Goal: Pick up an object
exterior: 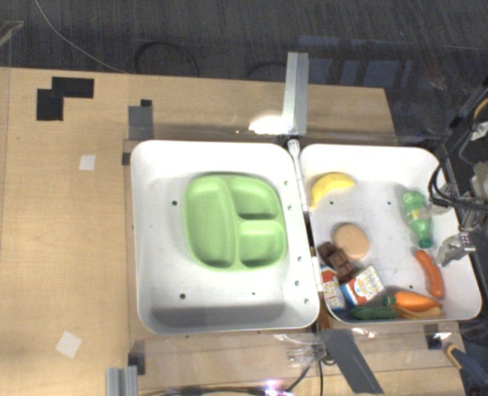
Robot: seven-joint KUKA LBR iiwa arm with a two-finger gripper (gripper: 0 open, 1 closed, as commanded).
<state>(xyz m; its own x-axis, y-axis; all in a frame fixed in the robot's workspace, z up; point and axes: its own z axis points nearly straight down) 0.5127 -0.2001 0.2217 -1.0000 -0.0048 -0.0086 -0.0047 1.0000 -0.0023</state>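
Hovering at right edge of frame, my gripper (457,248) sitting over right rim of right bin (392,157) — whether it's open or closed, cannot tell. Nothing visibly held. Candidates crowding lower right of frame: orange sausage (430,272) just beside me, green bottle (416,216) above it, carrot (415,303) and small carton (364,285) along bottom wall. Risk I'm judging — sausage lying near bin wall, so descending there could strike rim or nudge it away.

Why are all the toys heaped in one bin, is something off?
Nothing looks spilled or broken. The toy food simply crowds the right bin, while the left bin bears a green divided plate, which sits slightly askew.
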